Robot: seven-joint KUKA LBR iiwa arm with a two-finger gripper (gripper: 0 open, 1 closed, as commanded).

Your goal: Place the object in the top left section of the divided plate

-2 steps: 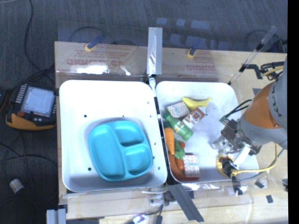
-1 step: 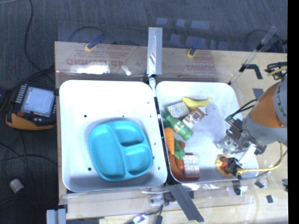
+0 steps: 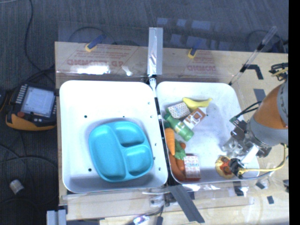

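Gripper (image 3: 233, 143) hangs low over the right side of the right bin (image 3: 218, 95), tilted, on the grey arm with its orange band (image 3: 273, 108). Whether it is apart or together cannot be told. Just beside it lies a small, rounded brown-and-yellow object (image 3: 223, 167). Farther left lie a curved yellow banana (image 3: 197, 101), a green bottle (image 3: 181, 128) and a tapered orange carrot (image 3: 169, 142). The smooth blue divided plate (image 3: 119, 148), with rounded sections, sits in the left bin (image 3: 93, 87).

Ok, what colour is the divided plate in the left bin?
The divided plate is light blue, camera view.
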